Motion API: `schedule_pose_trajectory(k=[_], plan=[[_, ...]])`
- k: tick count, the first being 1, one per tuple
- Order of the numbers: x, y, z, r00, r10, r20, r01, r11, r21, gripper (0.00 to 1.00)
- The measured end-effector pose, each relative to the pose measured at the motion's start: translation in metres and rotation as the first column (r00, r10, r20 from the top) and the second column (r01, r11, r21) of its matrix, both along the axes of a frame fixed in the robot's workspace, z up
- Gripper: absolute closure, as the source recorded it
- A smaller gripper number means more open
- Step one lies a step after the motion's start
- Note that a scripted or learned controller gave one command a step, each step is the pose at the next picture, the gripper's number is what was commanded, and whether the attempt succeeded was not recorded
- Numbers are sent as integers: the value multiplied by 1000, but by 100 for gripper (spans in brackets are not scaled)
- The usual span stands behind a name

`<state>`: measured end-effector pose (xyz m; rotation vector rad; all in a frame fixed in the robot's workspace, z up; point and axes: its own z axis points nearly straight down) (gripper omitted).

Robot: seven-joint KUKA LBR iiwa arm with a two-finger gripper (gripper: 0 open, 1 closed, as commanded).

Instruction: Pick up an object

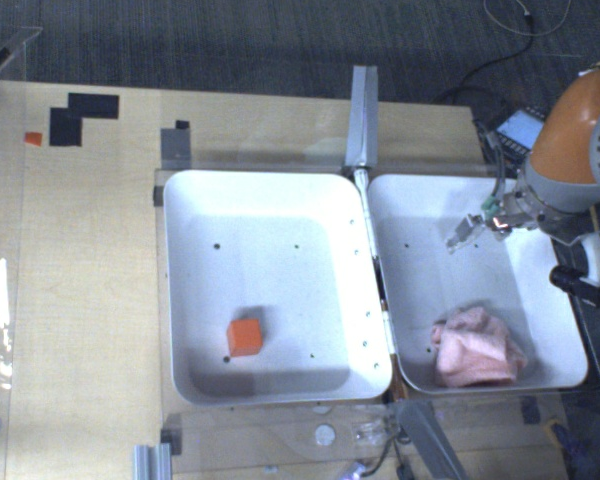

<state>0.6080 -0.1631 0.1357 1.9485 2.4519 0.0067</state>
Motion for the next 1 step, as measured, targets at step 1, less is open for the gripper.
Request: schedule_pose_trajectory(k=[1], plan=[[-81, -7, -15, 995, -104, -5, 104, 995, 2, 0]])
